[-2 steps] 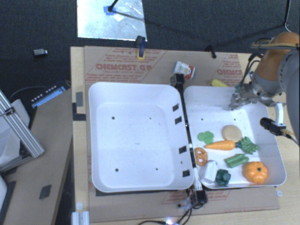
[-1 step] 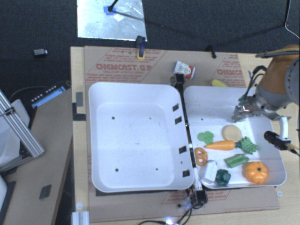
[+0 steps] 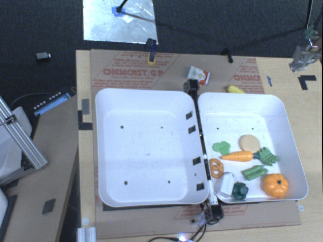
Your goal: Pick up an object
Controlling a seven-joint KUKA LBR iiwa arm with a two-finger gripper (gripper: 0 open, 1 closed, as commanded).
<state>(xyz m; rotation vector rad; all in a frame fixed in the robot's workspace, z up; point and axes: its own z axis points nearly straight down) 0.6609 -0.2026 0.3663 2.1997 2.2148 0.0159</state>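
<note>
Claw point(image 3: 306, 54), as best I can tell, is the grey metal piece at the far right edge of the surface point(image 3: 86, 150), beyond the back right corner of the right bin. Spread or pressed together: cannot tell. Nothing is visibly in it.

Left bin point(image 3: 146, 97) is the bigger white tray. The right bin point(image 3: 242, 105) touches it along the middle seam.

All candidate objects sit in the right bin's front half:
- orange pumpkin point(image 3: 275, 184) at the front right corner
- carrot point(image 3: 237, 156) lying crosswise mid-bin, its leafy green top point(image 3: 267, 156) pointing right
- beige round disc point(image 3: 249, 142) just behind the carrot
- green pod point(image 3: 254, 173) just in front of the carrot
- green leaf piece point(image 3: 221, 147) near the seam
- pretzel point(image 3: 216, 168) by the seam wall
- dark green lump point(image 3: 239, 190) at the front rim

A yellow item point(image 3: 235, 89) lies on the surface just outside the right bin's back rim.

Progress, judged: nothing is picked yet. Approach, descent, grasp and lift all remain.
</note>
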